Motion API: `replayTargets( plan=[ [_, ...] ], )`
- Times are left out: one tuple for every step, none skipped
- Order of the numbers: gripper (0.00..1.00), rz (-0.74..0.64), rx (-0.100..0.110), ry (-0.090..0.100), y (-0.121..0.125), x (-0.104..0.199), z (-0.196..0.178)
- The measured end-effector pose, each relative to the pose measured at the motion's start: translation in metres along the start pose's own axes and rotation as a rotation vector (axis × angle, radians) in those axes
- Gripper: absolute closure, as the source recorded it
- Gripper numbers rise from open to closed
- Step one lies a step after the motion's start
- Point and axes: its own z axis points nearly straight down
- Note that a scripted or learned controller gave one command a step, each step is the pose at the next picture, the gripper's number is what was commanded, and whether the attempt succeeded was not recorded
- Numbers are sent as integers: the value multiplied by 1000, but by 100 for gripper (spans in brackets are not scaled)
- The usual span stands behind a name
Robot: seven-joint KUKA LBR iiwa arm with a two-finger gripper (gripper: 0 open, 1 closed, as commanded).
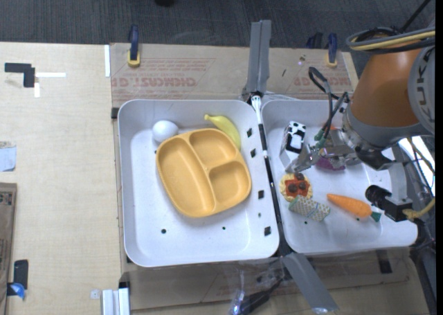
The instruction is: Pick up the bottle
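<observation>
Bottle (295,136), white with black patches

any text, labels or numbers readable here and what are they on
"CHEMCO", red stencilled print, upside down, on the cardboard sheet behind the bins; the letters after it are too blurred to read.
"UK", part of a cut-off marking on the robot arm.
Black-and-white patterned box: no readable text.

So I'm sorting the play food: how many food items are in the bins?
4. A banana and a white egg in the left bin; a carrot and a pizza slice in the right bin. The arm may hide more.
</observation>
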Motion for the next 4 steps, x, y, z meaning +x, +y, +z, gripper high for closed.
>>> replayTargets(
  plan=[
    [0, 11, -1, 0, -56, -16, 0],
    [0, 87, -3, -2, -45, -43, -154],
    [0, -247, -2, -1, -56, -10, -79],
    [0, -507, -4, -3, -57, -18, -89]
  ],
)
